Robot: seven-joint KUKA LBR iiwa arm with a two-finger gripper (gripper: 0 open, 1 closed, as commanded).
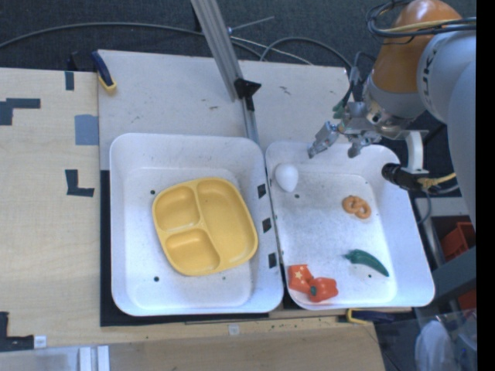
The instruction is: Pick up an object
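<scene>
The right bin (402, 230) holds a white egg-like ball (287, 177) at its far left corner, an orange pretzel (356, 206), a green pepper (366, 261) and a red-orange toy (312, 282) at the near edge. My gripper (338, 144) hangs above the far rim of this bin, right of the white ball and well above the pretzel. Its two fingers are spread apart with nothing between them.
The left bin (124, 207) holds a yellow divided plate (204, 226). A slanted metal pole (220, 45) stands behind the bins, ending near the gap between them. Cables lie on the dark floor at the back.
</scene>
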